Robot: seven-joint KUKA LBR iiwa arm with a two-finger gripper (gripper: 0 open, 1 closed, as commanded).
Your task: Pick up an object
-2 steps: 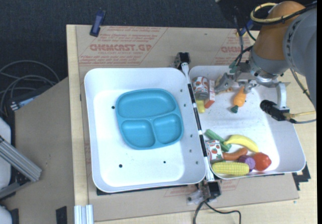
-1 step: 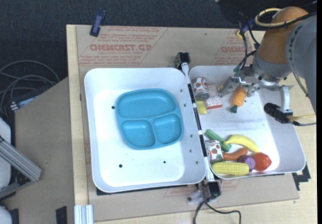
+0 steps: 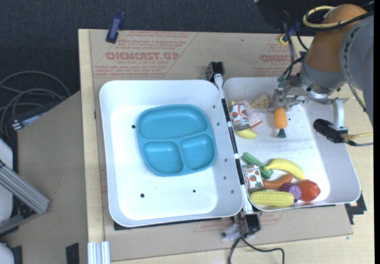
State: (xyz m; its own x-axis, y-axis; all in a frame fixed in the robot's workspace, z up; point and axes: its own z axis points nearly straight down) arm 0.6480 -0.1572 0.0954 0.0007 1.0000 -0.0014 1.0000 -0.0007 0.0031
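On the cardboard-topped bench [image 3: 148, 49], the end effector [image 3: 284, 95], grip state unclear, hovers just above the small orange plastic carrot [image 3: 279, 119], probably light, rigid and slippery, best pinched mid-body.

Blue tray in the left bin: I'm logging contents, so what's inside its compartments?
The blue tray shows three bare compartments, nothing lying in them. Whatever sits beneath it in the left bin is covered.
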